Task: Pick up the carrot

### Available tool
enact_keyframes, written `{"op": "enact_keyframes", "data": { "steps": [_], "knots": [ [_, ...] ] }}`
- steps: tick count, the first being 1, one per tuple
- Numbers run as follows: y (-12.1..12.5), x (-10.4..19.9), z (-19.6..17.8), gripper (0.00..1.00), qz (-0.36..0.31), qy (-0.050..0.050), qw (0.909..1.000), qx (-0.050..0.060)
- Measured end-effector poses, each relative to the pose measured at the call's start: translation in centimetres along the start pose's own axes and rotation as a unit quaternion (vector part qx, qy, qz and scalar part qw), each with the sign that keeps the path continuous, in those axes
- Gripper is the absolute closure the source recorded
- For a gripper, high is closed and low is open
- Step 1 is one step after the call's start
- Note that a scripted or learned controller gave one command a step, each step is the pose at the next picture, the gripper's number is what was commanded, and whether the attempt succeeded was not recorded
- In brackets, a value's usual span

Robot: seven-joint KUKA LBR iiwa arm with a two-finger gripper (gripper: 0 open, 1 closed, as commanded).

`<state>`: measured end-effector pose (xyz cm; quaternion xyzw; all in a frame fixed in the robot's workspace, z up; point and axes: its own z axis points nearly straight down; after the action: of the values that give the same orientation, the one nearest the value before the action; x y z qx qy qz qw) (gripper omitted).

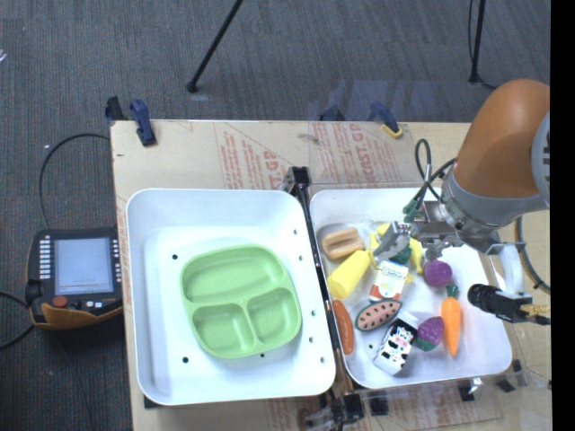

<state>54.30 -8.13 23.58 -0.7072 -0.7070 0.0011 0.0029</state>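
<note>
The carrot (451,325), orange with a green top, lies upright near the right wall of the right bin (481,359). It sits between a purple grape cluster (429,332) on its left and the bin wall. My gripper (402,240) hangs over the middle of the right bin, above a yellow toy (390,235) and a juice carton (388,281). It is up and to the left of the carrot, well apart from it. The grey wrist with its orange band (503,146) covers the bin's far right corner.
The right bin also holds a bun (341,241), a yellow block (349,274), a purple ball (437,272), a seeded slice (377,314), a sausage (343,326) and a cow-patterned carton (393,346). A green divided plate (240,299) lies in the left bin (148,241).
</note>
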Motion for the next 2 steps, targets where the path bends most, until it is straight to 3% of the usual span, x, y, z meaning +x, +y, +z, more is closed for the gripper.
{"op": "enact_keyframes", "data": {
  "steps": [1, 2],
  "knots": [
    [0.9, -6.6, -0.9, 0.0, -0.108, -0.001, 0.9941, -0.002],
    [-2.7, -12.0, 5.5, 0.0, -0.052, 0.0, 0.9986, 0.002]
  ]
}}
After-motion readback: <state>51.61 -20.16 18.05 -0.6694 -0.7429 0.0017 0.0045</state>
